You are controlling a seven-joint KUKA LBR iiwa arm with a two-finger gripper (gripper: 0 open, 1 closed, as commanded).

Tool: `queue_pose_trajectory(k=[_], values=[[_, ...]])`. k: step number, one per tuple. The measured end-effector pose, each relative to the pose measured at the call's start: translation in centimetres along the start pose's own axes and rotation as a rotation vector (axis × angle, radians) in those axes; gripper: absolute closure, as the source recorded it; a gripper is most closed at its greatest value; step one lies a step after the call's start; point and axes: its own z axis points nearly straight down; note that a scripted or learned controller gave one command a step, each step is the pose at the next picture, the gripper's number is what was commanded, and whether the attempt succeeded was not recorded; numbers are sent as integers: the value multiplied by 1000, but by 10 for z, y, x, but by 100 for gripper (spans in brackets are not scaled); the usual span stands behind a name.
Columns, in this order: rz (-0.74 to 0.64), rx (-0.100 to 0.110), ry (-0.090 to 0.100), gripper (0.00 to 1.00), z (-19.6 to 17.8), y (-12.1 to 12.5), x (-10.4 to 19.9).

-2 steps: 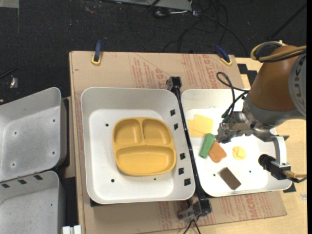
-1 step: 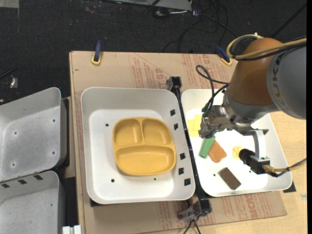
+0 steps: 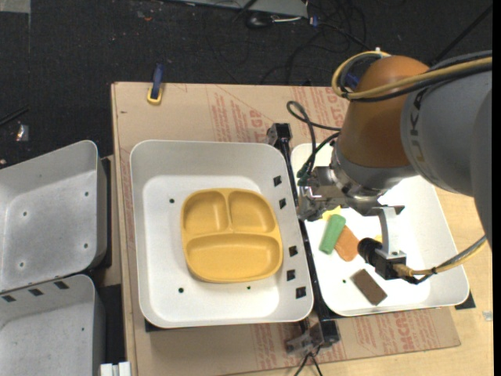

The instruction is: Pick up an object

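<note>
Arm: the grey arm with its orange band reached in from the right and hung over the right bin (image 3: 438,210), its bulk covering most of that bin's upper half – a pose that suited a straight descent onto the loose items
Gripper: the gripper (image 3: 317,198) sat low over the bin's left side, close to the wall shared with the left bin; whether it was open or closed could not be told, since the wrist hid the working end
Green block: a green block (image 3: 332,233) lay just below the gripper, tilted, apart from it and not held
Orange piece: an orange piece (image 3: 346,245) lay touching the green block on the side away from the gripper
Brown block: a brown block (image 3: 369,286) lay further below, well clear of the gripper, near the bin's front rim
Yellow tray: a yellow divided tray (image 3: 232,235) rested flat in the middle of the left bin (image 3: 156,210), across the shared wall from the gripper – probably too broad and flat for it
Progress: judged from this, nothing had been lifted yet; the green block looked the likeliest target, being nearest
</note>
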Motion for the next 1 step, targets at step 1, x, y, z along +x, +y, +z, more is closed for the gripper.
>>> queue_pose_trajectory(k=[1], values=[[1,1,0,100,6,-5,49]])
